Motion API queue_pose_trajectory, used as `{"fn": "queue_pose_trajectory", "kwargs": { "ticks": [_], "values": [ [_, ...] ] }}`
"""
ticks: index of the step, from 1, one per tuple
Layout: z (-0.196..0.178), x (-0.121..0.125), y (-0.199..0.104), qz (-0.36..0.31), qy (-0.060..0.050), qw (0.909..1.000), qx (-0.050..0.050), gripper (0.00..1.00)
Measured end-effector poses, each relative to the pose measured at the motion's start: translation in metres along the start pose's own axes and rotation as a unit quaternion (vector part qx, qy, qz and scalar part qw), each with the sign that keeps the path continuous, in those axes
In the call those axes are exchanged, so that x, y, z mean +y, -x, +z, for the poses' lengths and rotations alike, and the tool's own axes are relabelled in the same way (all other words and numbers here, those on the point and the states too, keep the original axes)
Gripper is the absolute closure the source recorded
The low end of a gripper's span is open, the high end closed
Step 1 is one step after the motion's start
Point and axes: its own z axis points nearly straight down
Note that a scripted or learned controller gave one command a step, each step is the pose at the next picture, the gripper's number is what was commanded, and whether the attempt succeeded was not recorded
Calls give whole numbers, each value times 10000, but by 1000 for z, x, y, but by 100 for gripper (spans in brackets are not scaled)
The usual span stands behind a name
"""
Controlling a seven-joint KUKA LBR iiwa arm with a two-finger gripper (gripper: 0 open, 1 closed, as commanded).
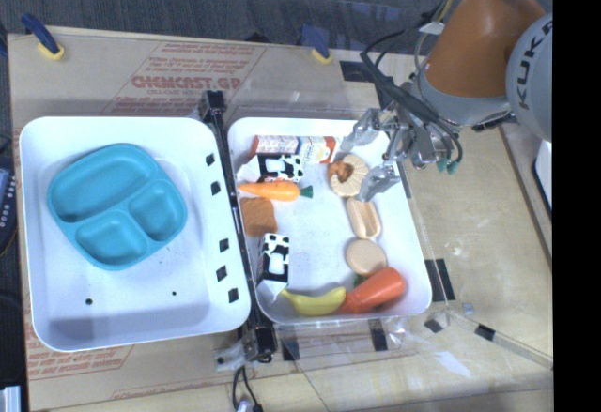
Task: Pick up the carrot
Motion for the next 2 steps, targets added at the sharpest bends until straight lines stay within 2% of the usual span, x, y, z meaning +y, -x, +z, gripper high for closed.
{"fn": "queue_pose_trajectory", "kwargs": {
  "ticks": [1,2],
  "values": [
    [143,35,-27,1038,9,9946,10,0],
    [142,68,-37,3548,-13,9349,15,0]
  ]
}}
